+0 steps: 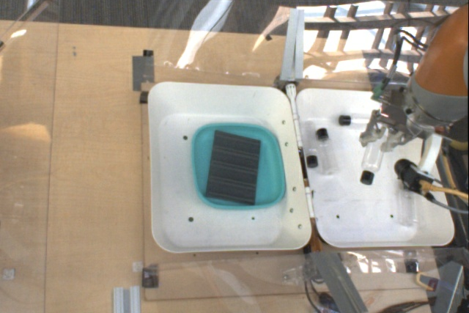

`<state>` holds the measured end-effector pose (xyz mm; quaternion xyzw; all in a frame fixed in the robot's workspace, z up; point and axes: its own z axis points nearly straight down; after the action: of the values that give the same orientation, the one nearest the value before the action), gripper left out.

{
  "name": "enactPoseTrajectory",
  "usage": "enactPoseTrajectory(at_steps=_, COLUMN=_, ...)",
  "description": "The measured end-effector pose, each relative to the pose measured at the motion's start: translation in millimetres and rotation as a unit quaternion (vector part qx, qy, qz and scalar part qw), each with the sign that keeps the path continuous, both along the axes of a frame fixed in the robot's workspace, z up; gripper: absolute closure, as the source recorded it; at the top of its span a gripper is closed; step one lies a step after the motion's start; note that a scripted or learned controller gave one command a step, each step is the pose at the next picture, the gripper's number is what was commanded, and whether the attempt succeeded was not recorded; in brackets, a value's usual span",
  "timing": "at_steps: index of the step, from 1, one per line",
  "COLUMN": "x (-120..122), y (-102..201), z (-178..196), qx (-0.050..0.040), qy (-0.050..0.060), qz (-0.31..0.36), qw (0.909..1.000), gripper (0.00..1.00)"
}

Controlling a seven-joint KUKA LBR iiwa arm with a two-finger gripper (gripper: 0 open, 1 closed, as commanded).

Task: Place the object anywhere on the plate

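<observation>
**Object Lying on the Plate as Arm Is Hovering Over the Neighbouring Bin**

The jaws of the grey-and-orange arm are hanging over the right bin, near its far right corner, and nothing is sitting between them; the fingers are looking parted, with bare white bin floor showing in the gap. A few small dark pieces, among them a black knob, are lying scattered on the right bin's floor towards its left wall. Across the divider, the teal plate is resting at the middle of the left bin, and the dark ribbed block, the task's object, is lying flat on it, well inside the rim and slightly tilted towards the plate's right edge. Judging by how things are lying, the placement is looking complete: the block is sitting wholly on the plate and apart from the arm. Both bins are standing side by side on the wooden tabletop, and nothing appears left to do.
</observation>
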<state>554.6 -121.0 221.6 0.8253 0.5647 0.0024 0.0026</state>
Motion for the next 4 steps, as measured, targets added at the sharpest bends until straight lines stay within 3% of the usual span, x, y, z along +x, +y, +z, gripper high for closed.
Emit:
enactPoseTrajectory(at_steps=1, x=0, y=0, z=0, qx=0.0, qy=0.0, qz=0.0, qw=1.0, gripper=0.0)
enactPoseTrajectory(at_steps=2, x=-51, y=-8, z=64, qx=0.001, qy=-0.001, qz=-0.188, qw=0.9822, gripper=0.0)
enactPoseTrajectory(at_steps=3, x=-65, y=0, z=211, qx=0.0011, qy=-0.005, qz=-0.237, qw=0.9715, gripper=0.0)
enactPoseTrajectory(at_steps=4, x=-66, y=-28, z=215, qx=0.0013, qy=-0.003, qz=-0.327, qw=0.945, gripper=0.0)
